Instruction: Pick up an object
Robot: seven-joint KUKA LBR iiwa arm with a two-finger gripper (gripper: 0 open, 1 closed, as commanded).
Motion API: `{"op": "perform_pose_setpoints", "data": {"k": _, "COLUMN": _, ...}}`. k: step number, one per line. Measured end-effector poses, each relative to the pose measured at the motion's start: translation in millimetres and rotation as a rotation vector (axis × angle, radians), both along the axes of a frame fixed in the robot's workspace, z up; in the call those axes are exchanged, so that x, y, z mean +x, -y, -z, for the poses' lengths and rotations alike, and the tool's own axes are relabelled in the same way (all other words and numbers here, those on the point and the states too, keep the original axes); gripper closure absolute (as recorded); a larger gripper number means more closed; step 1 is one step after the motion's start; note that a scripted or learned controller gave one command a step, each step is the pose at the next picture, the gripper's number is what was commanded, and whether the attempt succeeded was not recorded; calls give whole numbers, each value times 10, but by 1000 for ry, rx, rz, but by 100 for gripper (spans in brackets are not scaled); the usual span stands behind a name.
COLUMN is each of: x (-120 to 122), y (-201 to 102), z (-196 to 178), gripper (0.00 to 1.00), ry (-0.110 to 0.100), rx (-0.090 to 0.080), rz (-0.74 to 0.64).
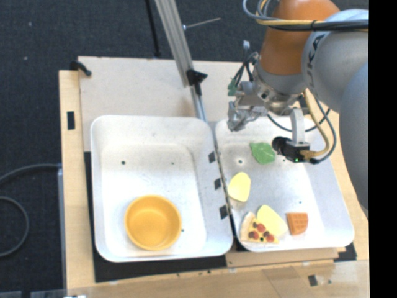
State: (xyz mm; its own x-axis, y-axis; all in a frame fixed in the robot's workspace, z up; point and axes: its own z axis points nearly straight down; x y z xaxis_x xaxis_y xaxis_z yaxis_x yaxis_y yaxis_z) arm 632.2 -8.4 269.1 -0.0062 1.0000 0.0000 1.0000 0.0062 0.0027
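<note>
My arm: I reached in from 3 o'clock, grey with the orange band above my wrist, over the far end of the right bin [322,185].
My gripper [239,120]: it hung above the 11 o'clock corner of the right bin, close to the wall shared with the left bin [105,166]; I could not tell how my fingers stood, and nothing showed between them.
Green piece [263,153]: a small leaf-like toy lay on the floor of the right bin, at 4 o'clock from my gripper and apart from it.
Pale yellow piece [239,186]: it lay just beside the shared wall, at 7 o'clock from the green piece.
Pizza slice toy [259,230]: it rested at the 6 o'clock end of the right bin, touching a yellow wedge [272,219].
Orange block [297,223]: it sat at 3 o'clock from the yellow wedge, just beside it.
Yellow bowl [153,221]: it stood upright in the left bin, near its 6 o'clock wall.
</note>
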Motion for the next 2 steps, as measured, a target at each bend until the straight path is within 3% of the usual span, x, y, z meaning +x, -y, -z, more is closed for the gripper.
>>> {"op": "perform_pose_setpoints", "data": {"k": 1, "x": 118, "y": -492, "z": 20, "gripper": 100, "ry": -1, "rx": -1, "rz": 4}}
{"op": "perform_pose_setpoints", "data": {"k": 2, "x": 187, "y": -977, "z": 323, "gripper": 100, "ry": -5, "rx": 0, "rz": 1}}
